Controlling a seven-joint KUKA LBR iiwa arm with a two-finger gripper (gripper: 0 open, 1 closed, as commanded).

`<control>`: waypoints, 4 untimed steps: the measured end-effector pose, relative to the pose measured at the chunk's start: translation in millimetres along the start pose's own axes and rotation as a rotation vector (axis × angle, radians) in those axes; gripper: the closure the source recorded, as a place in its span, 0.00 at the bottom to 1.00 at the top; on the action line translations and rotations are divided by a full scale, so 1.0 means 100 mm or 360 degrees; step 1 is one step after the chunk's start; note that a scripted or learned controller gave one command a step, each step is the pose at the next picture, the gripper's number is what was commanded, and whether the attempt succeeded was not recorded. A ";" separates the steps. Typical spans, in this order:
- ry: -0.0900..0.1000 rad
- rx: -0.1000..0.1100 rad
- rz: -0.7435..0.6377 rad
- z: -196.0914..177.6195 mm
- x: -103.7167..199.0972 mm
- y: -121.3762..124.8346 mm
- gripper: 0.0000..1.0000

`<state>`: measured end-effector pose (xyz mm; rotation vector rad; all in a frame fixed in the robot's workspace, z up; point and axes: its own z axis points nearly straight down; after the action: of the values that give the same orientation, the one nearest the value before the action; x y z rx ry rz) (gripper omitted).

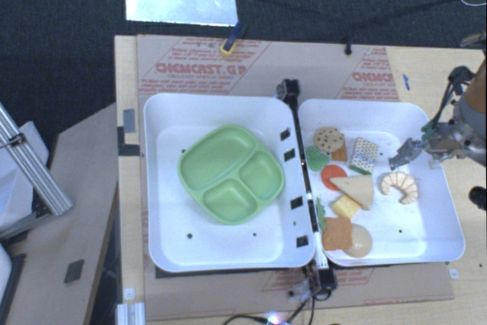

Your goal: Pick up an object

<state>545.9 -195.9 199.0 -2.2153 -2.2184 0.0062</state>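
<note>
Your croissant [400, 186] lies in the right bin [437, 232], right half. Gripper [407, 154] hangs just above it at 12 o'clock; you can't tell the fingers' state. At 9 o'clock: cheese wedge [358, 188], cookie [329, 138], tomato slice [332, 173]. Left bin [163, 240] carries a green tray [232, 173].

The grey arm [473, 118] is entering from the right and is being cut off by the picture's edge, so most of it is lying out of sight. The claw [403, 154] is looking small and dark, and its fingers are too blurred to read. A green item [316, 158] is hiding partly under the cookie [329, 138] at the right bin's [434, 240] left wall.
</note>
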 end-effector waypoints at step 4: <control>-0.0021 -0.0044 0.0001 0.88 -0.03 0.03 1.00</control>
<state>548.6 -198.3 111.1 -2.2364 -2.2382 -0.0105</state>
